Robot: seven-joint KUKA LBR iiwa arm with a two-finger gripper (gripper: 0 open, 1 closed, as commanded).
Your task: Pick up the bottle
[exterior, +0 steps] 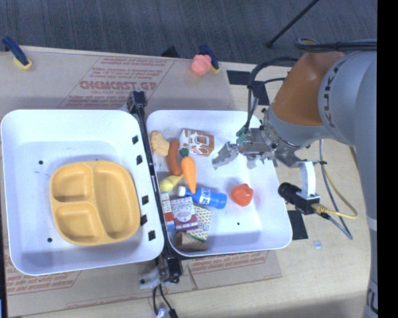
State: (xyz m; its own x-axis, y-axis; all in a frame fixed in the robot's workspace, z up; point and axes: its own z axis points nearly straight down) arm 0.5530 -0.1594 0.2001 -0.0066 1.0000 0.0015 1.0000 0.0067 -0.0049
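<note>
While the arm (331,98) leans in from the right, its gripper (227,154) hangs over the upper right part of the right bin (268,224). Fingers look parted a little, pointing left toward the clutter; nothing sits between them. Hard to judge how high above the bin floor they are from this slanted look.

Bottle (208,197): small, blue with a white end, lying on its side near the middle of the right bin. Below and left of the gripper, apart from it, no contact. Its left end is just beside a carrot (188,173) and a yellow piece (169,183); a printed packet (182,214) lies just under it. A red tomato-like toy (242,194) sits near its right end, with a small gap.

Other bits: a sausage-like piece (173,156) alongside the carrot, a small printed carton (197,142) at the top of the pile. Left bin (20,138) holds a yellow divided tray (94,200). Pink clamp (201,64) at the far edge of the cardboard underlay.

Progress, as I read it: early. Bottle not grasped, not lifted, lying flat among its neighbours. Left to do: bring the gripper over the bottle, line the fingers across its body, descend, close, lift clear. Crowding on the bottle's left side looks like the main nuisance; the right side near the red toy seems freer.
</note>
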